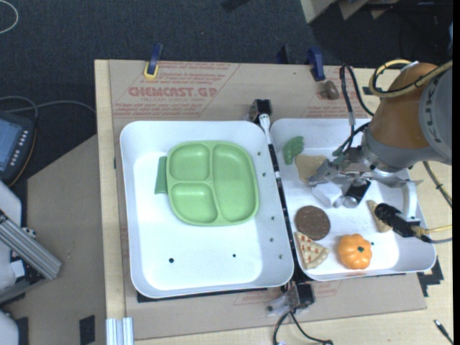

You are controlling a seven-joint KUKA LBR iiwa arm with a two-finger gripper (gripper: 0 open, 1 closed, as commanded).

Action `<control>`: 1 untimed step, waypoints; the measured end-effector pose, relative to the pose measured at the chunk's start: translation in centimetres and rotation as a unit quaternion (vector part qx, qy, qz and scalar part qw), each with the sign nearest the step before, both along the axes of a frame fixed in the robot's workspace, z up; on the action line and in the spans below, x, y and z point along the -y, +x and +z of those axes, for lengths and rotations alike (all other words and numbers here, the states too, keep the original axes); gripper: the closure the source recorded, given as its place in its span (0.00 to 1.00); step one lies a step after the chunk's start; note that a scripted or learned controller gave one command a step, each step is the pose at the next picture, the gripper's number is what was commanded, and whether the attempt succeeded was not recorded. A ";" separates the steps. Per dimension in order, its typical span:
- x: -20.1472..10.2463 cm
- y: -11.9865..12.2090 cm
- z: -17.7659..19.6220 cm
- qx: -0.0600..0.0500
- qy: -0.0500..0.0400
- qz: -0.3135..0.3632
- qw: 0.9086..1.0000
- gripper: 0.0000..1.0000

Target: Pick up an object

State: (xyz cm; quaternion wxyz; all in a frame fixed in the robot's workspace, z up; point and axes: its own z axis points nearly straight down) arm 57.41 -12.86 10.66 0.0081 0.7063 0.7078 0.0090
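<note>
The gripper (343, 185) hangs low over the middle of the right bin (424, 261); fingers' state I cannot tell; the pizza slice (311, 250) lies at the bin's near-left corner, tip pointing toward the near edge.

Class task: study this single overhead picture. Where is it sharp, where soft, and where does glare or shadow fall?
Camera view: the green divided plate and orange pumpkin are fairly crisp; the gripper looks soft and blurred; the left bin is bright, near washed out; light shadow lies beneath the arm; the floor is dark.
</note>
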 end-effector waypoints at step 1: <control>0.4 -0.2 0.6 -0.001 -0.004 -0.001 1.000 1.00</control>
